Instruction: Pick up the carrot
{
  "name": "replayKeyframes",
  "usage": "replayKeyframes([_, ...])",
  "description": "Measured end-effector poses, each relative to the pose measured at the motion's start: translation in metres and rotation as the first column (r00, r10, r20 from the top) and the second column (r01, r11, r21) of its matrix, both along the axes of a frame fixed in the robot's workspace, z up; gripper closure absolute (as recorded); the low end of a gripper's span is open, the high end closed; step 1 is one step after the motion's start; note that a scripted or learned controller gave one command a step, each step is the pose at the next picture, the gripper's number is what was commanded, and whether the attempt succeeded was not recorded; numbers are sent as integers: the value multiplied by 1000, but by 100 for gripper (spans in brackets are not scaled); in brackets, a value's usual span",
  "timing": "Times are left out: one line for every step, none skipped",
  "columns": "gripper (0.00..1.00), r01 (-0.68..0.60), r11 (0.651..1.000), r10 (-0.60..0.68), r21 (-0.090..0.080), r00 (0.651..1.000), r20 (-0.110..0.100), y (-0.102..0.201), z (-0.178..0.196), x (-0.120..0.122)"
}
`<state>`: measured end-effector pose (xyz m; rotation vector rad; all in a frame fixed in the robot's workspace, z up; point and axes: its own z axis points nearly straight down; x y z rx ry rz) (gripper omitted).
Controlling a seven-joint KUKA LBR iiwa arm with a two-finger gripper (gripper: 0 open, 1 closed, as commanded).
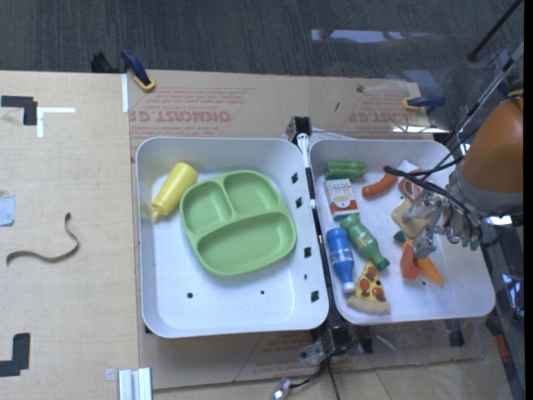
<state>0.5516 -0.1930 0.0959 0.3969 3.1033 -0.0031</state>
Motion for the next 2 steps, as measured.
replayKeyframes([0,262,965,-262,3,965,-2,-3,0,-53])
replayKeyframes([0,463,887,-463,6,887,-3,57,-1,-47])
